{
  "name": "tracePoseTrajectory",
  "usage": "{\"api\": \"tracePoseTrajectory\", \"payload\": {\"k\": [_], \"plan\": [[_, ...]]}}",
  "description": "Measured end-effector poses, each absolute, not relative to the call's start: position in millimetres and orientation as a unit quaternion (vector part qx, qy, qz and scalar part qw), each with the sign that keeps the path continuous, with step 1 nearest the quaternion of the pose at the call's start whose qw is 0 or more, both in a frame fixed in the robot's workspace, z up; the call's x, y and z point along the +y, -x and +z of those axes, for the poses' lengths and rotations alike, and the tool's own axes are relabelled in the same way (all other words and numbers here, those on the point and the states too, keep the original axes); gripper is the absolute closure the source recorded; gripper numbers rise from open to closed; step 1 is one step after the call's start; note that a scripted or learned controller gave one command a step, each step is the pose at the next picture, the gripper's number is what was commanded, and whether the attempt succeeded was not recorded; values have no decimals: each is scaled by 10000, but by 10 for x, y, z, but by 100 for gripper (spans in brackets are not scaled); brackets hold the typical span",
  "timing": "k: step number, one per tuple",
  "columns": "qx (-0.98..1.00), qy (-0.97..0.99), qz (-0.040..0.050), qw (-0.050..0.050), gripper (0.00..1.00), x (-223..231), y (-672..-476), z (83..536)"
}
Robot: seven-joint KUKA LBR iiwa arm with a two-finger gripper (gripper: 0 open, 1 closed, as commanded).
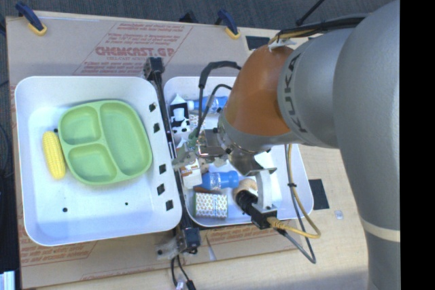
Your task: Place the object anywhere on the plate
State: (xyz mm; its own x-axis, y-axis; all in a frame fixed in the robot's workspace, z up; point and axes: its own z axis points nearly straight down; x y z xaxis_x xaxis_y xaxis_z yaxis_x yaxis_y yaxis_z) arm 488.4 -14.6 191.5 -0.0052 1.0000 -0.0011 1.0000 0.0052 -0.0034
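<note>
1. Arm (299,85): grey w/ orange band, reaching in from the right, hanging over the right bin (302,197) and covering much of it
2. Gripper (204,149): sitting low over the right bin's left side, near the divider; claw state – can't tell, wrist is blocking it
3. Plate (105,140): green, three compartments, lying in the left bin (41,227), nothing showing on it
4. Corn cob (54,154): yellow toy, lying in the left bin just beside the plate's left rim, touching or nearly so, not on the plate
5. Right bin contents: blue bottle-like item (223,180), patterned block (211,205), black-and-white item (179,115), others partly hidden
6. Task obj: not identifiable for certain; likely one of the small items under the gripper, still lying in the right bin
7. Handling, judged: small items looking light and rigid; blue one probably smooth and apt to be rolling, so gripping across its middle; block offering flat sides
8. Risk: clutter crowding the grasp
</note>
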Motion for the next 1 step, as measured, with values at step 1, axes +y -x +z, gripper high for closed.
{"api": "tracePoseTrajectory", "payload": {"k": [1], "plan": [[-7098,7044,-9,-6,0,548,-5377,2958]]}}
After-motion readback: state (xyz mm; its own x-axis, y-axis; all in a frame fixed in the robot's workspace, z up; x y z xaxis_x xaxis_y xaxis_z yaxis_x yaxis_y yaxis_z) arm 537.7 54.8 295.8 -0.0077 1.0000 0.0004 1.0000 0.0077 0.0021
